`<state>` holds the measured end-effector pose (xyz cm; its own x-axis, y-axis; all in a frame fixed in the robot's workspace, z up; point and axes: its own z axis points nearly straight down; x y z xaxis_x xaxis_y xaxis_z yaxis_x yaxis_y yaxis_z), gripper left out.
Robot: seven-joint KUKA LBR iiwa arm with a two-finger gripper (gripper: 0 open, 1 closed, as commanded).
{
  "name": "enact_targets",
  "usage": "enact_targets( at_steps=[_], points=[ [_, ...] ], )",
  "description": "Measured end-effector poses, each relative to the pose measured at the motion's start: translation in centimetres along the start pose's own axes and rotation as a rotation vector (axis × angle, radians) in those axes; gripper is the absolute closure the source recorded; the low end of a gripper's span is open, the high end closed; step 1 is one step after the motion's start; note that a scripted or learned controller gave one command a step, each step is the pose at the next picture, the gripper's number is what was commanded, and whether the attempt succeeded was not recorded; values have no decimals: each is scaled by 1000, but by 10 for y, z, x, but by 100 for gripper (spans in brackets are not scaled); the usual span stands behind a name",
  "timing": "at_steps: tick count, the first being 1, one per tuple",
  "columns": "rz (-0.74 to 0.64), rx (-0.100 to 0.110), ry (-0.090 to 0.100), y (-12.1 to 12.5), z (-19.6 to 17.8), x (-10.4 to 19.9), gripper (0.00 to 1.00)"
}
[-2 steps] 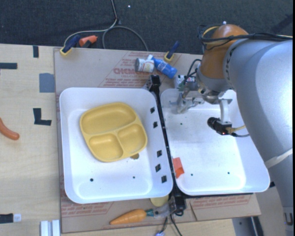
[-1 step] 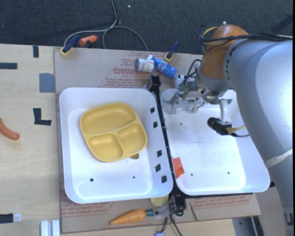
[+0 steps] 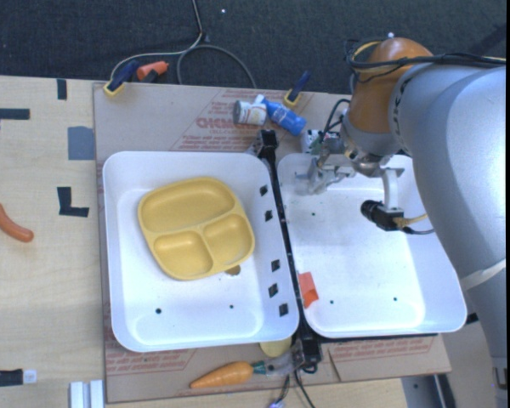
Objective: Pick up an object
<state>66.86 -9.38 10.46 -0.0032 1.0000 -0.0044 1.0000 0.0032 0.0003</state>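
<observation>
A yellow three-compartment plate (image 3: pixel 195 226) lies in the left white bin (image 3: pixel 127 313), slightly tilted. A small brown piece (image 3: pixel 232 270) peeks out from under its lower right edge. My gripper (image 3: pixel 316 175) hangs low over the far left corner of the right white bin (image 3: pixel 408 313), close to the wall shared by the two bins. The grey arm with its orange band (image 3: pixel 382 66) comes in from the right above it. I see nothing in the gripper.
An orange tag (image 3: pixel 308 289) sits on the divider between the bins. Outside the bins lie a carrot (image 3: pixel 225 374) at the front, a sausage (image 3: pixel 11 222) at far left, and a blue and white bottle (image 3: pixel 268 111) behind. Clamps (image 3: pixel 136 73) hold the board's back edge.
</observation>
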Motion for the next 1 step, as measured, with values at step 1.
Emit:
enact_targets(
  at_steps=[1],
  points=[
    [0, 0, -1, 0, 0, 0, 0]
  ],
)
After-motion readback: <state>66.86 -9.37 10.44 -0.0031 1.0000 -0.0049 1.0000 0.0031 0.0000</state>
